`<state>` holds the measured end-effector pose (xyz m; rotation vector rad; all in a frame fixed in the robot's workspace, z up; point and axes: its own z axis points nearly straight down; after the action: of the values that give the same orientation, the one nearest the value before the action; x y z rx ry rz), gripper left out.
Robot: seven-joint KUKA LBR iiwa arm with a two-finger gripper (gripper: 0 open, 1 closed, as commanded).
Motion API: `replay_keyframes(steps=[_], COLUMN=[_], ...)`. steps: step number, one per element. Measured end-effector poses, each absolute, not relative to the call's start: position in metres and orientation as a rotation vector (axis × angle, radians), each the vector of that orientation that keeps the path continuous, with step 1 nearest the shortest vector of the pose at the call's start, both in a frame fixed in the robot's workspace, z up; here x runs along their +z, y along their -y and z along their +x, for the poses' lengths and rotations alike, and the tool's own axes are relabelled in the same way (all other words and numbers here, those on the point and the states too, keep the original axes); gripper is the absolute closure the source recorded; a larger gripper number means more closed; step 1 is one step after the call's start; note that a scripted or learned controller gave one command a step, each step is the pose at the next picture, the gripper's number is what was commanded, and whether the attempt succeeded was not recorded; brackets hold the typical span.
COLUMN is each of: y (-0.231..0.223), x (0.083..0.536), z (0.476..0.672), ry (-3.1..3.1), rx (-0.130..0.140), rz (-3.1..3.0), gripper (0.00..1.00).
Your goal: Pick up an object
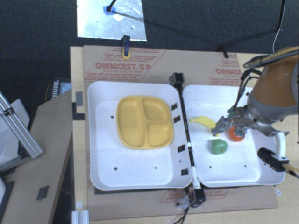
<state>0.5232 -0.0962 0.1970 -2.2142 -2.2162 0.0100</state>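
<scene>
The tool hangs low in the right bin, touching or just above an orange-red object. A green object and a yellow one lie near. The step looks like reaching; next, a closing grasp.

Grey arm reaching from right, pincer lowered

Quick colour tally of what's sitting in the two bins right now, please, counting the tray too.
Yellow: 2, the divided tray in the left bin and the banana in the right bin.
Green: 1, the round green piece.
Orange-red: 1, the tomato-like piece, partly under the pincer.
Total: 4.
</scene>
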Motion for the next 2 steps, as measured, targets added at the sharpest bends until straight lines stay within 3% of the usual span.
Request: replay_keyframes(steps=[1,2], y=[0.096,0.087], x=[0.202,0.145], z=[0.526,0.524], ry=[2.225,2.221], rx=[-0.001,0.003], rz=[-2.218,-2.217], gripper=[0.00,0.00])
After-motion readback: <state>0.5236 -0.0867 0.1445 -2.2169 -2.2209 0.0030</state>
